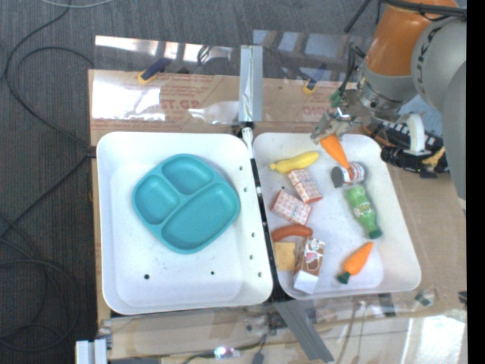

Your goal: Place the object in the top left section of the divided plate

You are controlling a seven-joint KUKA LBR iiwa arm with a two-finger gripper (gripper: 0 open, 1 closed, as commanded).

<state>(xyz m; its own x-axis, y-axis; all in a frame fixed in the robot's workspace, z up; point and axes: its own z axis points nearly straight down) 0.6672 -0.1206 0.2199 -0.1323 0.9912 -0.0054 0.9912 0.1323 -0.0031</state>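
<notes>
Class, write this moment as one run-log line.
hand: over right bin, at carrot | grip: unclear | divided plate: left bin, bare

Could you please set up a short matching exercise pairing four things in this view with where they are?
Things:
1. divided plate
2. banana
3. green bottle
4. carrot by the claw

Places:
A. top of the right bin, just under the claw
B. right side of the right bin, lying lengthwise
C. middle of the left bin
D. upper left of the right bin, near the divider

Pairs: 1-C, 2-D, 3-B, 4-A
</notes>
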